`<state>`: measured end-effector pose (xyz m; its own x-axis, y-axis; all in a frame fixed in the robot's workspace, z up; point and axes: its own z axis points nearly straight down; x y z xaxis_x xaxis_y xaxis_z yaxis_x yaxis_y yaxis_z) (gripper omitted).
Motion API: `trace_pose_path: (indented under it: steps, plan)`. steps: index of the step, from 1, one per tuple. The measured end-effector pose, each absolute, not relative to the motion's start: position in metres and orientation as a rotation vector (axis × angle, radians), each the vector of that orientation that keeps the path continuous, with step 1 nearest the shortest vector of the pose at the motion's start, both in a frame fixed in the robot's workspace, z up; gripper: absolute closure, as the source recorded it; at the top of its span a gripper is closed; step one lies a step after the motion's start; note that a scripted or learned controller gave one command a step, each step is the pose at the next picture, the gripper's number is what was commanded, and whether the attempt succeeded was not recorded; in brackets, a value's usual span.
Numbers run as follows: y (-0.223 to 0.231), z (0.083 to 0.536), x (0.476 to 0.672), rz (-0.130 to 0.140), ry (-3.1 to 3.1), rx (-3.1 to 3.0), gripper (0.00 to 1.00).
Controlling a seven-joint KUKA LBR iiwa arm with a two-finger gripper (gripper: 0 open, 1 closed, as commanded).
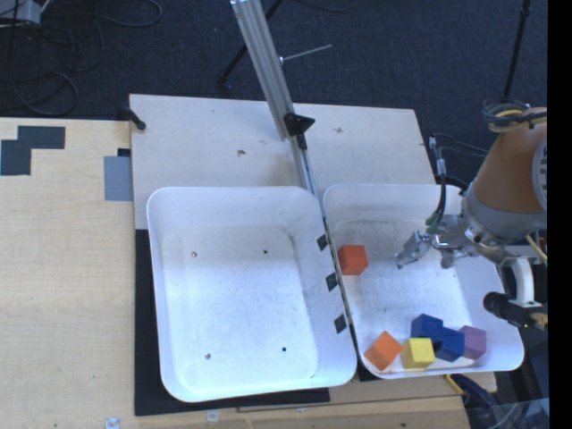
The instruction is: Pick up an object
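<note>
Orange block (383, 349) at near rim; gripper (413, 252) well beyond, above bin floor

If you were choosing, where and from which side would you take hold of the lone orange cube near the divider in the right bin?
I would grip the orange cube across its two opposite side faces, coming straight down from above. It sits flat and apart from the other blocks, with bare floor of the right white bin around it. The divider wall lies close on its left, so fingers probably fit better on the near and far faces.
</note>
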<state>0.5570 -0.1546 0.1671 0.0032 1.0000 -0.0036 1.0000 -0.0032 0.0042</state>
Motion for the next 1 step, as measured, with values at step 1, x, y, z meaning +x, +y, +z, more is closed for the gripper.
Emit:
trace_pose_path:
  steps: [1]
  plan:
    - [-0.105, 0.091, 0.5591, -0.002, 2.221, 2.22, 0.0]
